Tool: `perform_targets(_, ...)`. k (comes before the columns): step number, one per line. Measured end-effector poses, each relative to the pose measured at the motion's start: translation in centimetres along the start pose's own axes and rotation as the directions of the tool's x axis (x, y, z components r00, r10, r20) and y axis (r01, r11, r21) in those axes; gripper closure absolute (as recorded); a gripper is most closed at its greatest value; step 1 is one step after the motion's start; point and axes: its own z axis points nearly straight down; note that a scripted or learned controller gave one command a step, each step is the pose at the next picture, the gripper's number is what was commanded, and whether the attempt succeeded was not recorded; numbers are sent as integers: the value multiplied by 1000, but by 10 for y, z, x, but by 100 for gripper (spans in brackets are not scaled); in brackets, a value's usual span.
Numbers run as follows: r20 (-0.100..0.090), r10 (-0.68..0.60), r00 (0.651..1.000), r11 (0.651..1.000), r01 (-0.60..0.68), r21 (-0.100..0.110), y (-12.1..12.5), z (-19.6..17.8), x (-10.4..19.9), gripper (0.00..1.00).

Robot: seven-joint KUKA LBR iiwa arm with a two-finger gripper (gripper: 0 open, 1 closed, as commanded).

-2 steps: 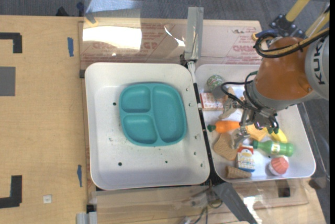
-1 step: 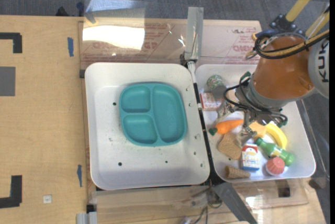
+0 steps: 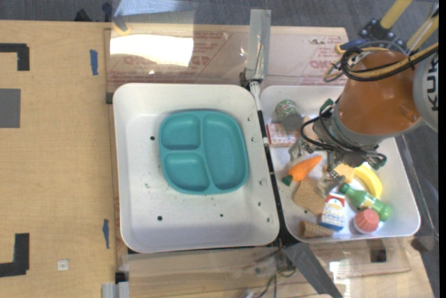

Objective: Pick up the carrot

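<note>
Arm reaches in from right, wrist down over right bin (image 3: 408, 182); gripper (image 3: 327, 163) just beside carrot (image 3: 305, 168). Can't tell its grip state. Teal tray (image 3: 204, 150) in left bin (image 3: 132, 171), cardboard-topped counter (image 3: 56, 150).

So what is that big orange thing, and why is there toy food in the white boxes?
The big orange thing is part of a robot arm. It reaches in from the right, and the camera looks down on it from above the bench. At the arm's tip is its end effector, the part that grabs things. It hangs low over the right bin, right beside the carrot. I can't tell whether it is holding anything, because the arm hides it. That bin also holds a banana, a green bottle, a small carton, and other toy food. The left bin holds a teal tray with three sections. The robot's job is to pick up the carrot.
</note>
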Motion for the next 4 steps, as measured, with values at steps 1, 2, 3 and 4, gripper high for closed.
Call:
perform_targets(1,4,146,989,989,-146,5,8,-1,22,0)
perform_targets(2,-5,157,988,988,-157,-2,5,0,18,0)
perform_targets(3,5,156,988,988,-156,2,5,-9,15,100)
perform_targets(4,-15,-211,977,977,211,-19,20,-3,48,100)
